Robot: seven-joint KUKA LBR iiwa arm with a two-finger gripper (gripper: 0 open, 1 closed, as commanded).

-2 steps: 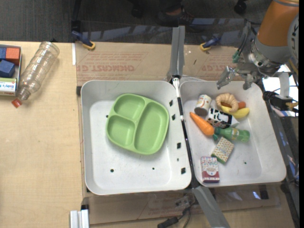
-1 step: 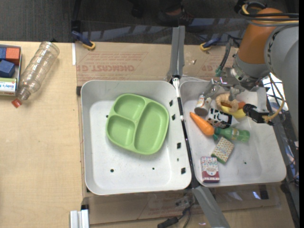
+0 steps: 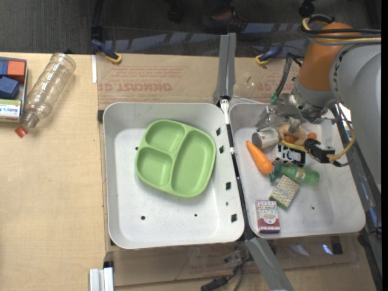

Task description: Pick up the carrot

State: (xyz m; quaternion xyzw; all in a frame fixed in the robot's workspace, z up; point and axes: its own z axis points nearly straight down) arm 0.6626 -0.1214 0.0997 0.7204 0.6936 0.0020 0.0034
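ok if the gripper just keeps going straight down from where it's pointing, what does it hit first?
Probably the grey cup or the clutter beside it, not the carrot, which lies slightly nearer the camera. The gripper hangs over that cluster; depth is unclear from one slanted view.

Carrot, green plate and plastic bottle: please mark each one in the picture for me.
carrot [image 3: 260,157], camera view, middle of its orange body in the right bin.
green plate [image 3: 176,158], camera view, ridge between its compartments, in the left bin.
plastic bottle [image 3: 48,85], camera view, middle of its clear body, on the bench.
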